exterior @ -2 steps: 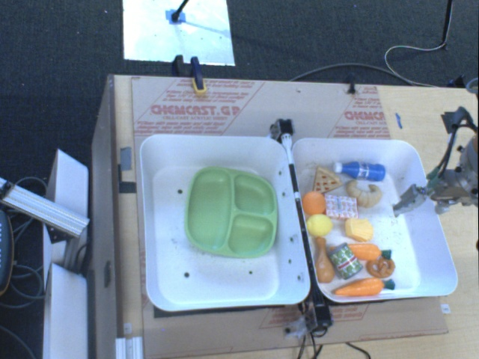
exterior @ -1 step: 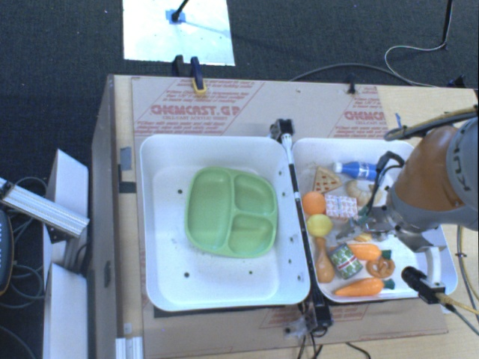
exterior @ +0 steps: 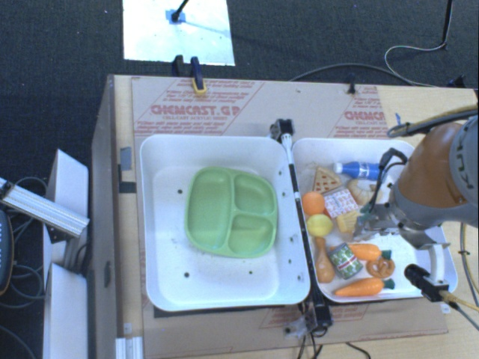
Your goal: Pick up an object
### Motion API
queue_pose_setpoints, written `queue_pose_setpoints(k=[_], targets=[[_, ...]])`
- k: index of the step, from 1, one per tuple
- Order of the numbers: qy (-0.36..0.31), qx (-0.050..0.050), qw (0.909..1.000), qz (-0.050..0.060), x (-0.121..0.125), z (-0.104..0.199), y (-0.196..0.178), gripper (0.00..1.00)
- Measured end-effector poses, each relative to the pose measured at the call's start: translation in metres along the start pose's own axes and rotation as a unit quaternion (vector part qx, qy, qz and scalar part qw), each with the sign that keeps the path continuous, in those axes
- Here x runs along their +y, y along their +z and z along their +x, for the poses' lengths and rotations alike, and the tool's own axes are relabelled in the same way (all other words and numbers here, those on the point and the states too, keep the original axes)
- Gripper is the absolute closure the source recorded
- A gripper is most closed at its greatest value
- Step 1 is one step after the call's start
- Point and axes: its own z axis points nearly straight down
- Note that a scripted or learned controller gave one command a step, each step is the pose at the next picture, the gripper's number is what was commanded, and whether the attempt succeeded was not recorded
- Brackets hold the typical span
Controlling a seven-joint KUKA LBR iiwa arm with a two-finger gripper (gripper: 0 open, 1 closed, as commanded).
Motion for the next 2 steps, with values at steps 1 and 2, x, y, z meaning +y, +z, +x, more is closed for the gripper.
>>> queue_pose_setpoints(k=[1, 2], targets=[[0.0, 0.0, 1.0, 0.0, 0.0, 0.0, 0.0, 0.0], [0.0, 0.0, 1.0, 0.0, 0.075, 0.041, 0.01, 0.0]])
